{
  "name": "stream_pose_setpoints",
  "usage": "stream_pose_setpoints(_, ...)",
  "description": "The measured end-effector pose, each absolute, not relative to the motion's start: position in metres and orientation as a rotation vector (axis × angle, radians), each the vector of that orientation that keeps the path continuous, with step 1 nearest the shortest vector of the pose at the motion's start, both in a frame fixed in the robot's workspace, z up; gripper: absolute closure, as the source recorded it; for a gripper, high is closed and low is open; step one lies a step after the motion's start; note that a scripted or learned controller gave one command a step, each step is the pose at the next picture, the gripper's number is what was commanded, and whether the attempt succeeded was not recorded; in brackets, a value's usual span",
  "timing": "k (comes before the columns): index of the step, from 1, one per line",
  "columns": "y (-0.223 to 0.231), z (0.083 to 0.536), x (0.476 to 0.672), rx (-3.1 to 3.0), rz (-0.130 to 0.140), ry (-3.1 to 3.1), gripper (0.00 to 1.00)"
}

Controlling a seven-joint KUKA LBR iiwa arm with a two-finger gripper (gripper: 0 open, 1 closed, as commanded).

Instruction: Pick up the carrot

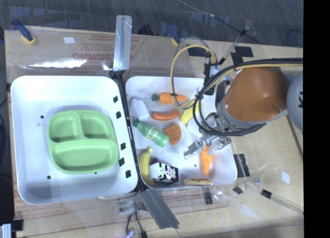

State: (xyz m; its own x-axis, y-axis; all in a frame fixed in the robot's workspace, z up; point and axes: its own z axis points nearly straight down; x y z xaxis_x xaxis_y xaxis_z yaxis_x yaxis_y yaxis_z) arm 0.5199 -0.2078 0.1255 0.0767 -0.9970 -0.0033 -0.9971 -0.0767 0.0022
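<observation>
An orange carrot with a green top [167, 98] lies at the back of the right bin [227, 172], apart from the gripper. A second orange, tapered piece [206, 163] that also looks like a carrot lies near the bin's front right, pointing toward the front wall. My gripper [206, 148] hangs right over this piece's upper end. Its fingers [192, 151] are spread wide to either side, so it is open and not closed on the piece. The orange-banded wrist covers the bin's right back corner.
The right bin also holds a red sausage [165, 114], a green bottle [151, 132], an orange waffle [174, 133], a banana [145, 165], a black-and-white carton [165, 172] and a flat bread piece [197, 181]. A green divided plate [81, 140] sits in the left bin [23, 128].
</observation>
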Motion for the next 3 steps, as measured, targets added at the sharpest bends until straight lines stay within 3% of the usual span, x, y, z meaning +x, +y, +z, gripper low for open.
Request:
stream_pose_setpoints(1,-0.201,0.092,0.490,-2.367,0.007,2.059,0.00)
stream_pose_setpoints(2,-0.204,0.115,0.478,-2.354,0.001,2.079,0.00)
stream_pose_setpoints(3,-0.197,0.093,0.480,-2.597,-0.007,1.757,0.00)
